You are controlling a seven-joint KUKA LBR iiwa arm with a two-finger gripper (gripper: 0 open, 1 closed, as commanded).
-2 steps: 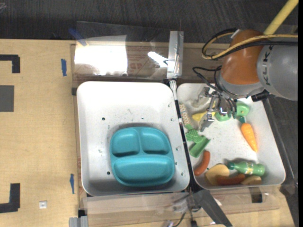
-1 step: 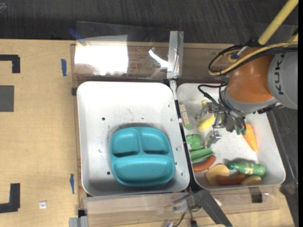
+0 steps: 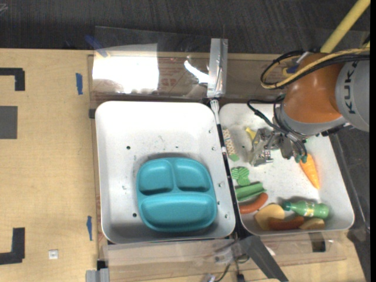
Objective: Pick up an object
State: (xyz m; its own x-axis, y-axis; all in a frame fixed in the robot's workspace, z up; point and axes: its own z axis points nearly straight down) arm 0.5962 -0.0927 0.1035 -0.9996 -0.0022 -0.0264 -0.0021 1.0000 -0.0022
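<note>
**A:** Where did the arm [image 3: 320, 93] stand at that moment?

**B:** It reached in from the right, its orange band over the upper part of the right bin [image 3: 343, 213]. The end effector [image 3: 265, 148] hung low in that bin's upper half, above the white floor, close to the wall shared with the left bin [image 3: 108, 157].

**A:** Was it gripping anything?

**B:** That could not be told. The metal parts at the tip were too small and blurred to show how wide it stood, and no object showed between them.

**A:** And the objects to pick?

**B:** All in the right bin. A toy carrot [image 3: 309, 169] lay tilted just beside the end effector, toward the right wall. Below it, along the left wall, lay a green ridged piece [image 3: 239, 173], then a green pod-shaped toy [image 3: 249, 190], then a red pepper-like toy [image 3: 254, 204]. At the near end a green bottle [image 3: 305, 207] lay on its side, touching a yellowish bread-like piece [image 3: 271, 215].

**A:** The left bin?

**B:** It held a teal divided plate [image 3: 175, 194], flat in the near half. Both bins sat on the bench [image 3: 41, 169].
</note>
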